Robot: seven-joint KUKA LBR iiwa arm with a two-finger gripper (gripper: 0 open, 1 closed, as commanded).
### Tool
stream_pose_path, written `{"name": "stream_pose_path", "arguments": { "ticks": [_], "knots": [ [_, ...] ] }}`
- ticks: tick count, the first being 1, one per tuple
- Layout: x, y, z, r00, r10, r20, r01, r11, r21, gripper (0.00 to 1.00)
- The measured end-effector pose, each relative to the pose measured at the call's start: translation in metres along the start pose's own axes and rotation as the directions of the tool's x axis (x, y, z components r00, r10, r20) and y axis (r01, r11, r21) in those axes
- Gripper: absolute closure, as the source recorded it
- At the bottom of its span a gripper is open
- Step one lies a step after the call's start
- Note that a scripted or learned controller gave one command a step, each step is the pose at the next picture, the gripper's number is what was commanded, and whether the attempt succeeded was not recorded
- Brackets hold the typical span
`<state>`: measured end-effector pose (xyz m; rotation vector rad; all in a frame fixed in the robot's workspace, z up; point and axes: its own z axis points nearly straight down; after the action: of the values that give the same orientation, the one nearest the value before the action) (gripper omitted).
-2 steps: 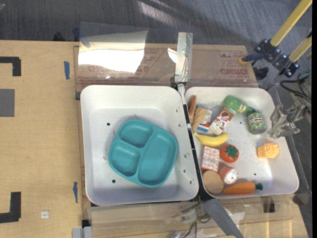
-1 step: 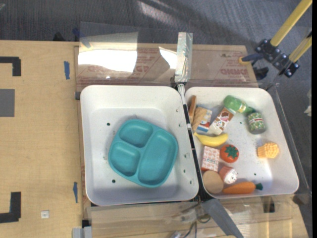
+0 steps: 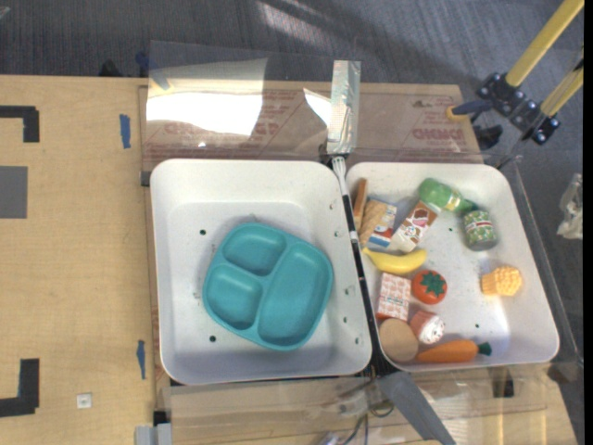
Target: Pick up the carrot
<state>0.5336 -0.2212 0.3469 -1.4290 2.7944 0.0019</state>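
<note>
Lying flat near right bin front wall: carrot, long axis left-right, green end pointing right.

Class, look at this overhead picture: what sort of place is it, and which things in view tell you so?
Probably a robot test bench in a lab, not a kitchen. Two white bins sit on a plywood bench; one holds a teal divided tray, the other toy food such as a carrot and banana.

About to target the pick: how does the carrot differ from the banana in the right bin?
The carrot is orange with a green tip; the banana is yellow. The carrot is straight, the banana curved. The carrot lies along the bin's near wall, the banana nearer the middle, beside the tomato. Both lie flat, roughly crosswise.
</note>
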Motion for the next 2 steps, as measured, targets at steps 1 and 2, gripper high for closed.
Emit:
{"name": "stream_pose_path", "arguments": {
  "ticks": [1, 2],
  "knots": [
    [0.006, 0.007, 0.045, 0.869, -0.495, 0.001, 0.495, 0.869, -0.002, 1.0],
    [0.001, -0.001, -0.052, 0.758, -0.653, -0.004, 0.653, 0.758, 0.008, 1.0]
  ]
}}
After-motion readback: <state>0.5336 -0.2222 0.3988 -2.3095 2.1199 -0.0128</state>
